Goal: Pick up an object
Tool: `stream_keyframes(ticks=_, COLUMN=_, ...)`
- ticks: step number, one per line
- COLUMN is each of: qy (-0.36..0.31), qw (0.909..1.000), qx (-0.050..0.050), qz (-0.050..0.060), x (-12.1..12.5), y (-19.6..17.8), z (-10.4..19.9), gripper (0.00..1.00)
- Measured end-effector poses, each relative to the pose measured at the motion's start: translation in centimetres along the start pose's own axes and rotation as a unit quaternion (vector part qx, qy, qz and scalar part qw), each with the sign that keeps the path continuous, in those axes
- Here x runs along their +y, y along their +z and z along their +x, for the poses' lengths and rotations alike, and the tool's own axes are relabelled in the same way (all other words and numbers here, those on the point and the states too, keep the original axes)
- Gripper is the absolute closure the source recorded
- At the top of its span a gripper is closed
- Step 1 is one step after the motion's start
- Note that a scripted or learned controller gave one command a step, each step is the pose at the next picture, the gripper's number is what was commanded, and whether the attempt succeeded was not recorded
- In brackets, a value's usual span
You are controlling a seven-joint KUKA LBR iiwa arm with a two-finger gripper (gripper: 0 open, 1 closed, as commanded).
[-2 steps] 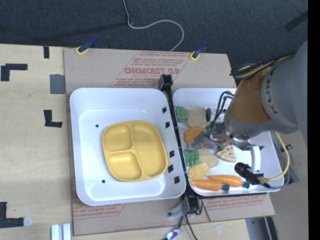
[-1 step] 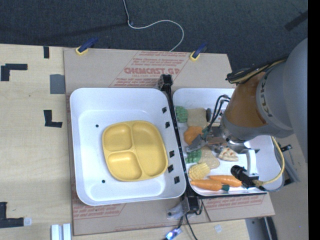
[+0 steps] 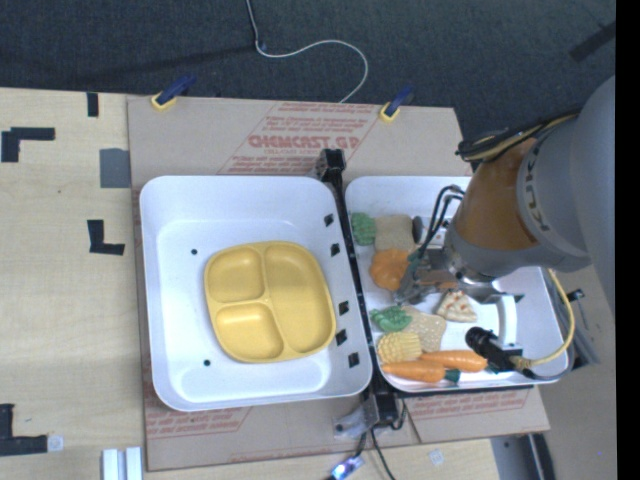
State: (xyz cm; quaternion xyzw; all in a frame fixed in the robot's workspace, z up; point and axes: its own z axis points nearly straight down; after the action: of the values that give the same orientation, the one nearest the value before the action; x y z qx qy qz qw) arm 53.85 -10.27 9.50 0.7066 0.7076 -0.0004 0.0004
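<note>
orange toy food point(image 3: 390, 267) lies rounded beside the gripper point(image 3: 413, 286), whose state is unclear.

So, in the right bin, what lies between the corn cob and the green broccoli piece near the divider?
In the camera view, the corn sits low and the broccoli high; between them lie an orange piece and a green leafy piece.

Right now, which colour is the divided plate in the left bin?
Yellow divided plate, clearest in the camera view.
</note>
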Motion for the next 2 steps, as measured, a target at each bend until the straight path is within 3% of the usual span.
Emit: stream_keyframes(ticks=2, qy=0.000, qw=1.0000, qx=0.000, qz=-0.002, x=0.0, y=-10.6, z=-0.6, gripper=1.00)
